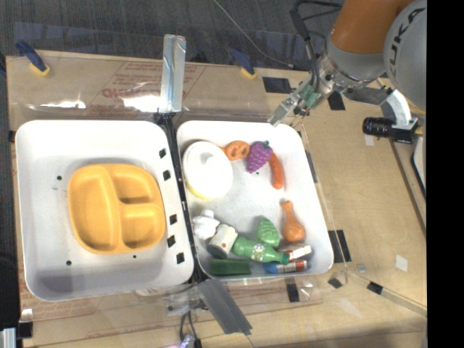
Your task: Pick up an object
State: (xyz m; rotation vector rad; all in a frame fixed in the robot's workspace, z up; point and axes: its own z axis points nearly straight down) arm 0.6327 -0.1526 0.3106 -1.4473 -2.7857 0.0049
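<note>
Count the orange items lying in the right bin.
3: a round piece beside the purple grapes, a long carrot-like piece right of them, and a drumstick shape lower right. The bottom pile may hide more.

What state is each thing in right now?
Gripper: over the right bin's far rim, holding nothing.
Yellow tray: flat in the left bin.
White bowl: upside down in the right bin.
Green bottle: lying on its side.
Grapes: lying beside the carrot.
</note>
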